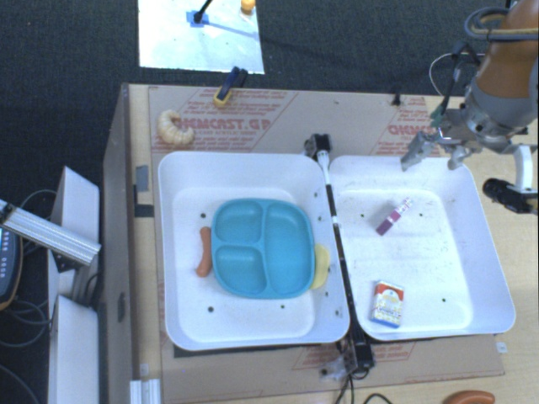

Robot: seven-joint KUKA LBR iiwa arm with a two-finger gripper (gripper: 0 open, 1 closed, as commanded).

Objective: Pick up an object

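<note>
My gripper [436,153] hangs over the far edge of the right bin [484,251], its two fingers spread apart with nothing between them. In that bin a small purple and white tube [393,216] lies near the middle, below and left of the gripper. A small red, white and blue box [387,303] sits near the bin's front. In the left bin [181,225] a blue divided plate [262,247] lies flat, with an orange sausage [204,252] to its left and a yellow piece [322,264] peeking out at its right edge.
A black bar [333,217] runs along the seam between the bins. On the bench behind the left bin lie a cream ridged toy [174,128] and a yellow and dark clip [228,87]. The arm's black fitting [508,194] juts over the right bin's right rim.
</note>
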